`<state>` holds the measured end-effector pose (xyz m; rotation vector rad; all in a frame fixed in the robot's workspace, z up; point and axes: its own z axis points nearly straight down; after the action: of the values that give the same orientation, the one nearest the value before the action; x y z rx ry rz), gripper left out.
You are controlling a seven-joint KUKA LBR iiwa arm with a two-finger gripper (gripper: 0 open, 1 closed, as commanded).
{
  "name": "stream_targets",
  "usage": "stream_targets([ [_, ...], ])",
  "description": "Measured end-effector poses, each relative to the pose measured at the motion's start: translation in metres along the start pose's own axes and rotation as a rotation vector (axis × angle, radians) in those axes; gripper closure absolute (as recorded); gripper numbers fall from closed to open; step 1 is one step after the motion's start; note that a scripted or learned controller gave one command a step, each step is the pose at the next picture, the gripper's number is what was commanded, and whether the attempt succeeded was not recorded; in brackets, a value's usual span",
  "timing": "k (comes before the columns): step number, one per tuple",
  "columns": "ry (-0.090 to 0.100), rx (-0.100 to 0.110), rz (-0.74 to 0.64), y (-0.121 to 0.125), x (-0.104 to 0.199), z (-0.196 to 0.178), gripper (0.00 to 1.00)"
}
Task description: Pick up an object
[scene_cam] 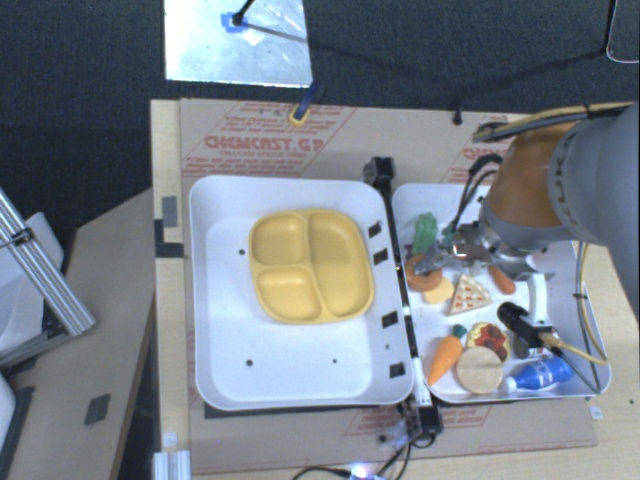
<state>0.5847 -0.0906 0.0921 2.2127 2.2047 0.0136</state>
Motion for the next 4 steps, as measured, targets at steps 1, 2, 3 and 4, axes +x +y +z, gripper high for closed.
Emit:
stream_targets([
  [1,0.007,-0.001,-0.002,0.001,0.003,-0.012,1.0],
  [2,0.005,0.014,-0.003,-0.002,-0.006,-0.068,1.0],
  [3,0.005,0.01,-0.008,0.009,-0.004,-0.128,1.0],
  [4,0.006,0.016,-0.008,0.01,-0.003,-0.132,1.0],
])
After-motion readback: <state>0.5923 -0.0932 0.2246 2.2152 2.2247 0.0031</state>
